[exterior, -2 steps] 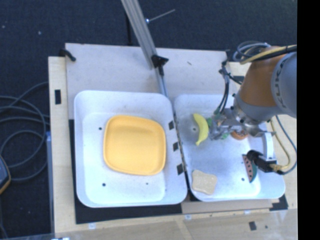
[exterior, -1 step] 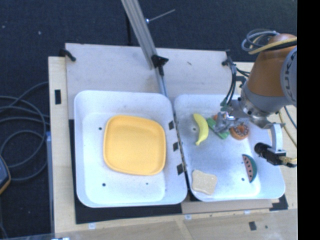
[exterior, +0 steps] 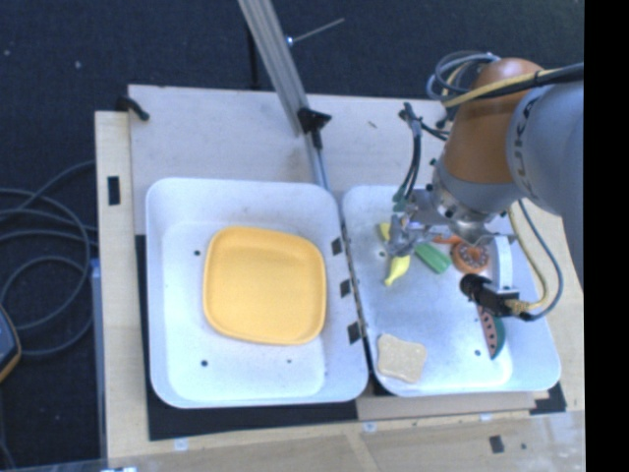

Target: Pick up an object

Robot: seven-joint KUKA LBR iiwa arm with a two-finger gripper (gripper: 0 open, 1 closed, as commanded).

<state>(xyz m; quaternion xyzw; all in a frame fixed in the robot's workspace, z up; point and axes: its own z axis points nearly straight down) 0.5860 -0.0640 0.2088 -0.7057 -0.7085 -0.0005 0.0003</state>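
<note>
- The gripper hangs low over the right bin, near its upper left corner; I cannot tell how it is set
- A yellow banana lies just beneath it, touching or nearly so (hard to judge from here)
- Beside the banana sit a green piece and an orange round thing
- A slice of bread rests at the bin's front edge
- A dark knife-like toy lies to the right
- The left bin holds a yellow plate
</note>
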